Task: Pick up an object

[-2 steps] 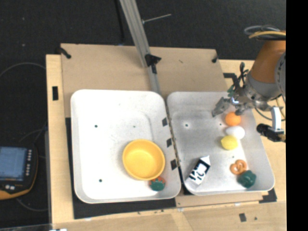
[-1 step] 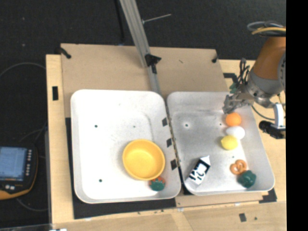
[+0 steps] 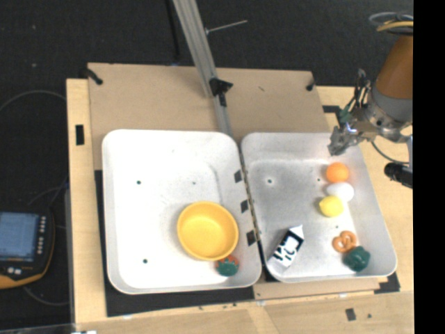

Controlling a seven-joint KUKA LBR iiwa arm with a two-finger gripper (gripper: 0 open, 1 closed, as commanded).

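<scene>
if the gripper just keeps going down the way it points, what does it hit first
Probably the right bin floor, near its back right corner. The gripper points down, just behind the orange ball; depth is unclear, so it might graze that ball.

The grey arm [image 3: 393,92] reaches in from the right, its claw [image 3: 338,143] pointing down, low.

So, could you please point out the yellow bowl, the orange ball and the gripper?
yellow bowl [image 3: 207,229]: camera view, on the inside bottom of the bowl.
orange ball [image 3: 337,172]: camera view, on the middle of the ball.
gripper [image 3: 338,145]: camera view, at its fingertips over the right bin's far edge.
</scene>
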